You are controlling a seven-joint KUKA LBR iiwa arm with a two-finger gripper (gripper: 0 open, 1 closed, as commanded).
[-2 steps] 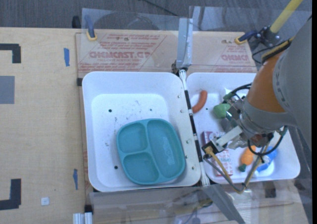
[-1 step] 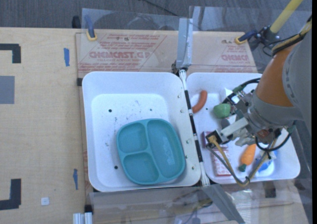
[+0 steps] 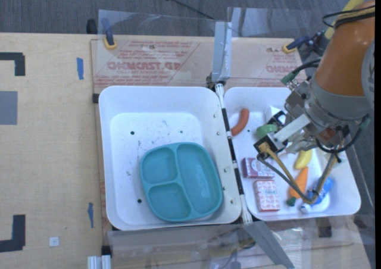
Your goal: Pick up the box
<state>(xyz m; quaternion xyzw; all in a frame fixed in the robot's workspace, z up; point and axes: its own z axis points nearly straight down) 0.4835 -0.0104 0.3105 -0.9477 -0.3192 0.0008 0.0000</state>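
Two small red-and-white boxes lie near the left wall of the right bin (image 3: 351, 205): one box (image 3: 256, 168) sits nearer the middle, the other box (image 3: 266, 195) nearer the front. My gripper (image 3: 320, 138) hangs over the middle-right of that bin, to the right of and a little behind both boxes. The wrist covers it, and I see nothing held. The arm's orange band (image 3: 348, 53) rises above it at the right.
Around the boxes in the right bin lie a sausage (image 3: 239, 121), a green item (image 3: 268, 130), a yellow piece (image 3: 304, 158), a carrot (image 3: 299, 183) and a blue item (image 3: 322, 193). A teal divided plate (image 3: 180, 181) rests in the left bin (image 3: 119, 113).
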